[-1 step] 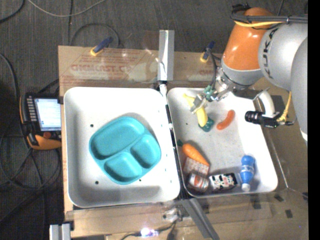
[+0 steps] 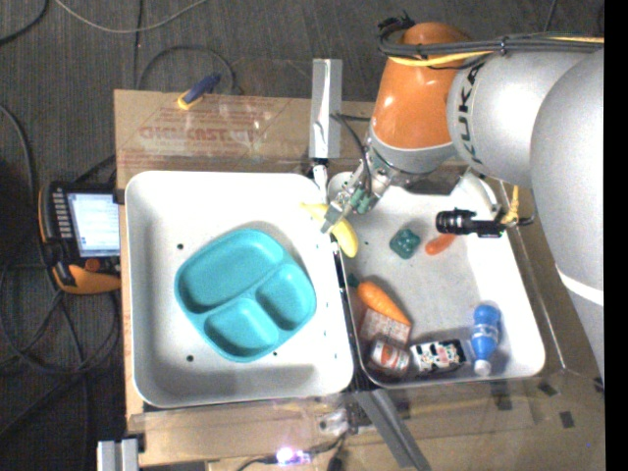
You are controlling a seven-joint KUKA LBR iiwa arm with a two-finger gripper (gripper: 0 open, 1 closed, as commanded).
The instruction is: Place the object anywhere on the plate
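A yellow banana (image 2: 337, 232) is seen at the gripper (image 2: 343, 207), over the seam where the two white bins meet, at the upper left corner of the right bin (image 2: 520, 356). Its upper part lies between the fingers, which are closed on it, and its lower end hangs free toward the bin floor. The blue plate (image 2: 245, 292), divided into three compartments, is set in the middle of the left bin (image 2: 147, 263), well apart from the banana and to its lower left. The arm (image 2: 461, 86), grey with an orange band, is stretched in from the right above the right bin. In that bin a small green block (image 2: 403, 242) and a short orange piece (image 2: 440, 245) are found near the middle. Lower down, a carrot (image 2: 382, 302) is laid just above a tin can (image 2: 385, 351). A dark packet (image 2: 438, 354) rests beside the can. A blue bottle (image 2: 485, 336) lies near the lower right corner.
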